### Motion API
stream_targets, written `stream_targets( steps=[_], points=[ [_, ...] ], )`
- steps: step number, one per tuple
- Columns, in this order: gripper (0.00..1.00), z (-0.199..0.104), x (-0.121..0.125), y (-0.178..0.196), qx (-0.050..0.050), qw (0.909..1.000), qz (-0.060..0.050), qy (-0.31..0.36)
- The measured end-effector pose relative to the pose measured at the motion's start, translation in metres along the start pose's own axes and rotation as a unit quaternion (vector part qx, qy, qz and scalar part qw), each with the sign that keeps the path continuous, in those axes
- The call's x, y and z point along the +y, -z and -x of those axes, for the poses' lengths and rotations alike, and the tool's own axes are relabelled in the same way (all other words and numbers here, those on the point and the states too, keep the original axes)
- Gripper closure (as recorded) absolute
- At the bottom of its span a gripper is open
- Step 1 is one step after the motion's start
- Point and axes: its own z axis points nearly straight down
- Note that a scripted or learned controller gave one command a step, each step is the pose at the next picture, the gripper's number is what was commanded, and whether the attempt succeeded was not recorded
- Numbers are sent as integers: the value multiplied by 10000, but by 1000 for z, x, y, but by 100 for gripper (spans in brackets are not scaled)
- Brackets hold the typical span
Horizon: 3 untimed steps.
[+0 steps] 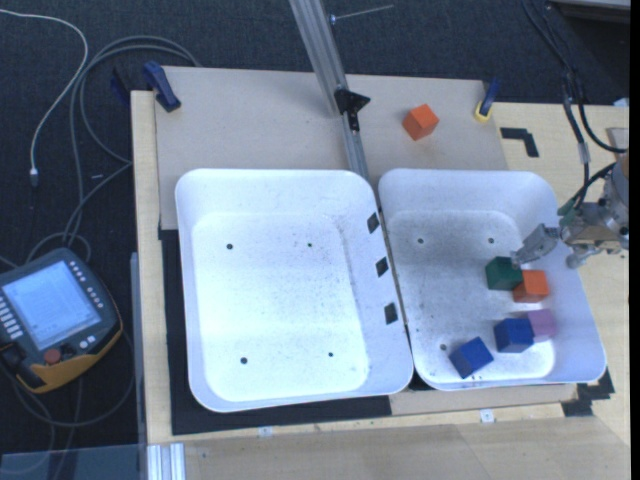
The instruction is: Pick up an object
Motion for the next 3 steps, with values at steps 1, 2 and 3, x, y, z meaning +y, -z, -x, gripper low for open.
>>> stream_targets(
  steps=[1, 2, 3],
  points=[
    [0, 20, 45, -123, 5, 10000, -31, 4],
    [100, 19, 47, -107, -1, 10000, 6, 8],
    [100, 20, 49, -61, -20, 10000, 33, 5]
  ],
)
